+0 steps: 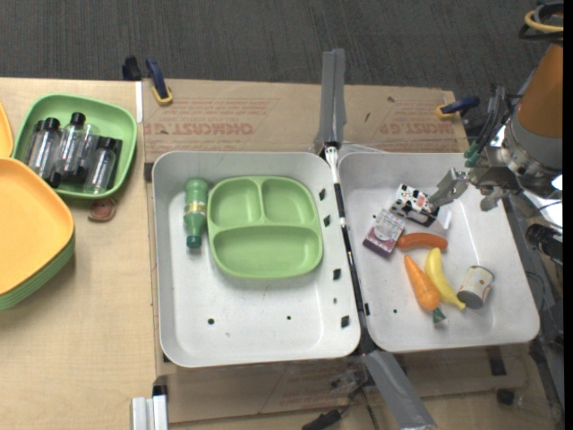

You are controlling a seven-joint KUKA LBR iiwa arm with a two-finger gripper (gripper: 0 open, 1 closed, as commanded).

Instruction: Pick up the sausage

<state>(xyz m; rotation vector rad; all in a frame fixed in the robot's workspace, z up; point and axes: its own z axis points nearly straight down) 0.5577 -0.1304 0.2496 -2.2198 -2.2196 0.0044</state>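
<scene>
Nearest the camera, the front rim of the right bin (448, 346) was seen, and this bin was taken as the landmark for all places. Within it, toward its middle, the sausage (422, 240) was found lying flat, reddish-orange, untouched by any finger. Just in front of the sausage a carrot (421, 282) and a banana (440, 279) were laid side by side, touching each other. A small can (475, 286) was tipped beside the banana, toward the bin's right wall. Just left of the sausage a purple packet (384, 233) was placed, and behind the sausage a small black-and-white box (415, 203) was seen. Over the bin's far right corner the gripper (470, 184) was held above the floor, well apart from the sausage; its fingers appeared spread, with nothing between them. Left of the right bin, the left bin (179, 321) was seen to hold a green divided plate (265, 226) and a green bottle (195, 210) beside it.
</scene>
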